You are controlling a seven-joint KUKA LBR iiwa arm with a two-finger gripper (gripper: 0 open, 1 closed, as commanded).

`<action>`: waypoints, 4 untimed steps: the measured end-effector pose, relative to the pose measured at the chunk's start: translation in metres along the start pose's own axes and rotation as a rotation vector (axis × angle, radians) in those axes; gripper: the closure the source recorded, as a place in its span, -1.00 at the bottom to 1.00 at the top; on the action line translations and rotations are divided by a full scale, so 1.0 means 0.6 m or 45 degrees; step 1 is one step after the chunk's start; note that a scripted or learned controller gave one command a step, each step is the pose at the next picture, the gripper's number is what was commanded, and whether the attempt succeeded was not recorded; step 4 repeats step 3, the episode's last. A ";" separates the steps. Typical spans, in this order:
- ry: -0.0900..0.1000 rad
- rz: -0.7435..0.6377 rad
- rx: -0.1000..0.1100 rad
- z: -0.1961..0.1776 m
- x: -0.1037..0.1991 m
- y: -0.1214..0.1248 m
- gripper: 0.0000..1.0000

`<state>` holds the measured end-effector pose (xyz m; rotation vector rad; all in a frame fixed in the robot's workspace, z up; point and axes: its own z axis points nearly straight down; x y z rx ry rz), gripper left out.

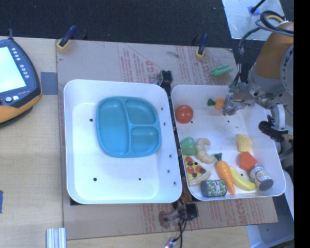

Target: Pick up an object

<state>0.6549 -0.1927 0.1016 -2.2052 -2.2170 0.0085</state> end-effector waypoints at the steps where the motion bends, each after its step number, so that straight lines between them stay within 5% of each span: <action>1: 0.000 -0.001 0.000 0.000 0.000 0.000 -1.00; 2: -0.001 -0.003 0.000 -0.018 -0.001 0.000 1.00; 3: -0.001 -0.004 0.001 -0.018 -0.001 0.000 -1.00; 4: -0.001 -0.004 0.001 -0.018 -0.001 0.000 -1.00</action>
